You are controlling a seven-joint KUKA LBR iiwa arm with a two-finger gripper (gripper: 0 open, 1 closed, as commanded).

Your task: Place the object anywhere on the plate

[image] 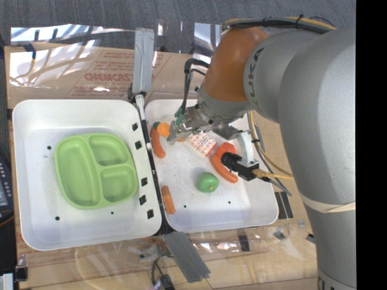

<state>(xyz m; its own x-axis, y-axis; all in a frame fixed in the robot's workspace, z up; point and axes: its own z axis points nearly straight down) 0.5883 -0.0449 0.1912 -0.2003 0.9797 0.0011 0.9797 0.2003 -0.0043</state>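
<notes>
The hand [176, 130] hangs low over the upper left part of the right bin [242, 213], below the orange band [233, 65] of the grey arm [302, 101], which reaches in from the right. Whether the hand is spread or pressed together cannot be told from this view, and nothing can be seen between its parts.

Just left of the hand, an orange sausage-shaped piece [158, 142] lies lengthwise along the bin's left wall, with a small round orange piece [162, 129] touching its upper end. Just right of the hand lies a white packet with red print [201, 142]. Beside the packet, toward the right, a red pepper-shaped piece [224, 162] lies at a slant, partly covered by a black fitting [237, 164] with a cable. A green apple-shaped piece [207, 182] sits near the middle of the bin floor, apart from the others. A small orange piece [167, 200] rests against the lower left wall.

The left bin [36, 222] holds the green plate [97, 170], which has three compartments and sits flat near the bin's middle. All the loose pieces are in the right bin, well apart from the plate. Both bins rest side by side on the bench [72, 71].
</notes>
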